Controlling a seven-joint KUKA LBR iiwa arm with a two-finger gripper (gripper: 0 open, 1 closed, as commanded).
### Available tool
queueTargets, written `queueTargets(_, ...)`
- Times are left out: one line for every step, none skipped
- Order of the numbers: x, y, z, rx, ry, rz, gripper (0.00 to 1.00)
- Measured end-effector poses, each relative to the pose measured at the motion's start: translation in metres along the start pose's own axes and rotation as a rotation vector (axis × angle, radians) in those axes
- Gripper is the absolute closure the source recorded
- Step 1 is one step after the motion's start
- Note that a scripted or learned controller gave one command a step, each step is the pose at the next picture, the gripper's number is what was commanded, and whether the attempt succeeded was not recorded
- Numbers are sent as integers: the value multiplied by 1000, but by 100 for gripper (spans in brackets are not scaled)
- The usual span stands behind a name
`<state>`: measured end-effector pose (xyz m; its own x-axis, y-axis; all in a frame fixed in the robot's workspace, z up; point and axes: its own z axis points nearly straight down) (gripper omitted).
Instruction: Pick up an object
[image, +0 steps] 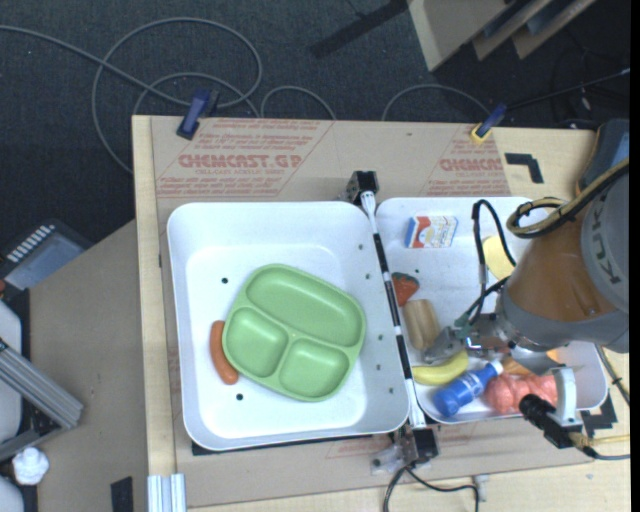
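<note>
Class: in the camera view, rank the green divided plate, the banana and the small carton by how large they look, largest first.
1. green divided plate, by far the largest.
2. and 3. banana and small carton: they look alike in size, and the banana is partly hidden, so unranked.

Two bins are sitting side by side on the bench (250, 160). In the left bin (190, 300) a divided plate (292, 330) is lying, a sausage-shaped toy (220, 355) touching its left edge. In the right bin (455, 212) a small carton (430, 231) is lying at the far end; nearer (crowded together) are lying a wooden cylinder (420, 322), a banana (440, 373) and a bottle (465, 390).
</note>
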<state>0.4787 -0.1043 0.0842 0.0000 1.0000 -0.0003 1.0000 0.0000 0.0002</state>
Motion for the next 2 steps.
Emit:
queueTargets(2,0,0,0,0,0,0)
queueTargets(0,0,0,0,0,0,0)
